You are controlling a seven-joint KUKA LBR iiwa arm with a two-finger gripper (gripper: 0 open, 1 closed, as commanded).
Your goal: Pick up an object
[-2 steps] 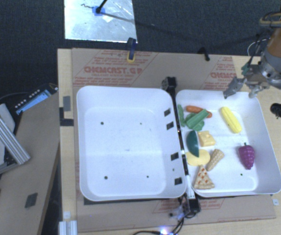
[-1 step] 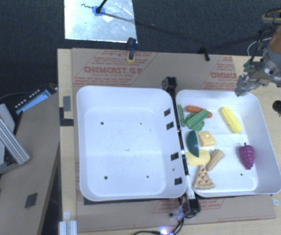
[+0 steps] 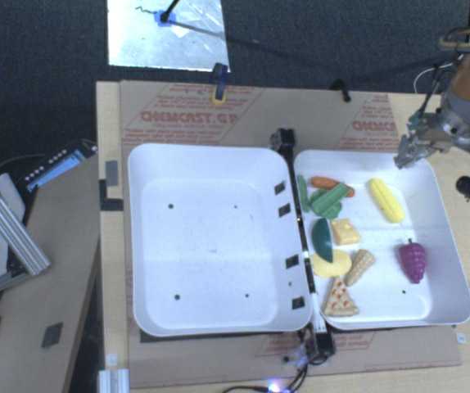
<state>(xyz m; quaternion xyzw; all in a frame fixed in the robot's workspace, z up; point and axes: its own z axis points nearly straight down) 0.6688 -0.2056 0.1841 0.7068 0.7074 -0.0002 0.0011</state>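
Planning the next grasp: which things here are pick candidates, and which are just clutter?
Pick candidates, right bin: corn, grapes, carrot, cheese, pizza slice, cone.

Clutter: yellow clamp, foil sheet, cables.

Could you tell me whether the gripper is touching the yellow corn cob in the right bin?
Apart. The camera view shows the gripper over the right bin's far rim, with bare white bin floor plainly between it and the corn cob.
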